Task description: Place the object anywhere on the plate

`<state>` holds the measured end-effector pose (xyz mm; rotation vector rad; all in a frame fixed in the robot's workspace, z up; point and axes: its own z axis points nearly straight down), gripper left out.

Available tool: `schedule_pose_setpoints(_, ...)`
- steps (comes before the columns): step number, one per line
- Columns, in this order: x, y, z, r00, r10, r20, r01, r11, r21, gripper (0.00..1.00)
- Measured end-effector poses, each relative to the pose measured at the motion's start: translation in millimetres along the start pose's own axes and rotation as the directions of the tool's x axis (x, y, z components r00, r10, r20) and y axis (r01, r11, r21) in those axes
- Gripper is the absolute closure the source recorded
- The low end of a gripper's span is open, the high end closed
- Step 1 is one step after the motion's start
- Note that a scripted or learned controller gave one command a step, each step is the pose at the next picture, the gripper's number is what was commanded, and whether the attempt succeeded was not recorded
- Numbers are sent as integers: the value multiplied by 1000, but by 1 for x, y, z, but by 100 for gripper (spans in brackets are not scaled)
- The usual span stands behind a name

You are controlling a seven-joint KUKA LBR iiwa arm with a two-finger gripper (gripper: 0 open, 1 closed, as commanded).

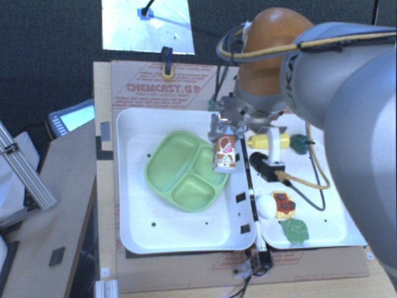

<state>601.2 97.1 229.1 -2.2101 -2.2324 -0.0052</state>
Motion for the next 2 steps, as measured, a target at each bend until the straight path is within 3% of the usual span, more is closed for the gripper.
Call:
schedule_pose_setpoints(1, 21, 13, -5, 1000, 3, 1, -3, 1000, 0, 100)
schedule_pose_setpoints(2, 19, 13, -5, 1000, 4, 2, -4, 1000, 1, 0)
